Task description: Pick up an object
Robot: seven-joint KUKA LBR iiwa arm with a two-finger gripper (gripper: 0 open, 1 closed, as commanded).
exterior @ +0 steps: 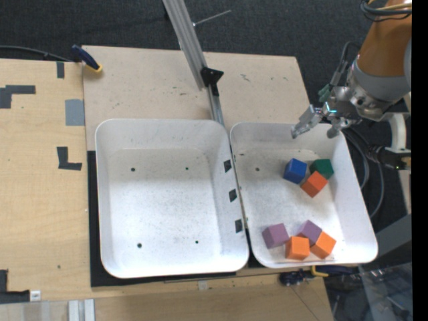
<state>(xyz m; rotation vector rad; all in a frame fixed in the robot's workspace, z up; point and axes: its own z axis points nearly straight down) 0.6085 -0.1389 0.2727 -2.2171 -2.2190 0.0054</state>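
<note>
1. Camera view looks down on two white bins on the worktop; the arm [384,42] comes in from the right, and the gripper [319,124] hangs above the far right corner of the right bin [267,186].
2. The jaws stand apart, one finger reaching left and down toward the bin's far wall, the other shorter on the right, with nothing between them.
3. Nearest below them lies a tight cluster: a blue cube [295,170], a green cube [323,167] just beside it on the right, and an orange cube [314,184] touching both from the near side.
4. From the jaws this cluster lies toward the viewer and slightly left, near at hand; I judge the blue cube the likeliest target, as its left face is open.
5. A second group sits well apart at the near end of the same bin: two purple cubes [275,235] [310,231] and two orange ones [298,247] [324,245], packed close against the near rim.
6. The cubes have no long axis, so the grasp turns on finding free sides; the blue one's neighbours crowd its right and near faces.
7. The left bin [164,192] plays no part in the move.
</note>
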